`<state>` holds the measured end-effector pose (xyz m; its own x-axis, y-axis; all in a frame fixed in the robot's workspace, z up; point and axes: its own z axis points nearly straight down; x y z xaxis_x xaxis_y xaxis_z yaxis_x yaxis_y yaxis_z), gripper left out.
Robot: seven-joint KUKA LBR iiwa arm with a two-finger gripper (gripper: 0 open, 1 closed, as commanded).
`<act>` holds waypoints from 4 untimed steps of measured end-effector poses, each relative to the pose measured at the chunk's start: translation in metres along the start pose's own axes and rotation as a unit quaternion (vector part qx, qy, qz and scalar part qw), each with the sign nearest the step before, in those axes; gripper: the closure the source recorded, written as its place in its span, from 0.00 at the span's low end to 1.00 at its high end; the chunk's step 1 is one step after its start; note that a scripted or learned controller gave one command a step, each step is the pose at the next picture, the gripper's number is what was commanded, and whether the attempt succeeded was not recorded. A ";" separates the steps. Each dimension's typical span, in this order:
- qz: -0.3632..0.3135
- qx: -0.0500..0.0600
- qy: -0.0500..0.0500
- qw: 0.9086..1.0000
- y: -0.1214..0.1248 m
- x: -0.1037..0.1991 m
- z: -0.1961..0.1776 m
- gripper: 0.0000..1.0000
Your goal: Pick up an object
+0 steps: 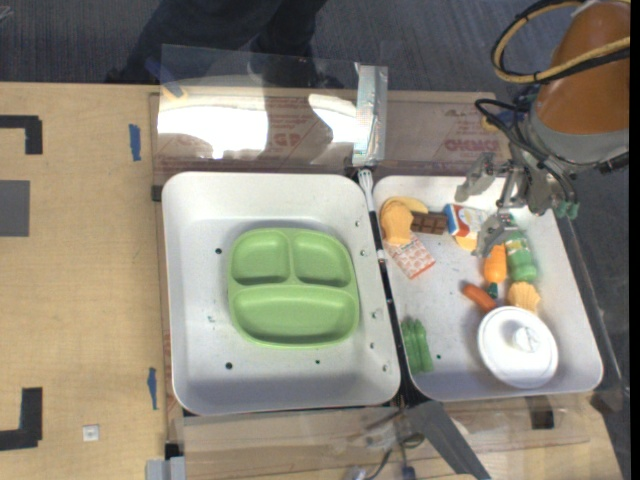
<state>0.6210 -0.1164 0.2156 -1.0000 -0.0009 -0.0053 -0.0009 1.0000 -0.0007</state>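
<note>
I am working over a pale wooden bench (pixel 80 298) that carries two shallow white bins side by side. Nearest in the right bin (pixel 580 308) sits a round white lidded cup (pixel 517 345), with a green ridged toy piece (pixel 415 345) to its left against the near-left wall. Just beyond the cup lie a small orange carrot-like piece (pixel 478 293) and a yellow corn-like piece (pixel 525 295). Farther in stands a cluster: an orange and green toy vegetable (pixel 508 262), a red-patterned packet (pixel 412 258), a brown chocolate bar (pixel 431 224) and a yellow rounded toy (pixel 398 216). The left bin (pixel 190 268) holds a green three-compartment plastic tray (pixel 294 286).

The gripper (pixel 508 196) hangs over the far-right part of the right bin, above the orange and green vegetable. Its fingers appear spread with nothing between them. I judge that vegetable the likeliest target. To do this well, I would centre the fingers across its narrow width, descend straight, and avoid nudging the corn beside it.
</note>
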 end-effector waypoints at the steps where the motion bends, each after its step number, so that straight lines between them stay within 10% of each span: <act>1: 0.132 0.000 0.003 0.991 -0.002 0.096 0.076 0.00; 2: 0.324 0.000 -0.002 0.946 0.014 0.061 0.127 0.00; 3: 0.539 -0.001 -0.001 0.842 0.018 0.026 0.128 0.00; 4: 0.537 -0.001 -0.005 0.843 0.018 0.024 0.115 1.00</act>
<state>0.5979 -0.0982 0.1003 -0.4235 0.9058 -0.0105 0.9058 0.4236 0.0111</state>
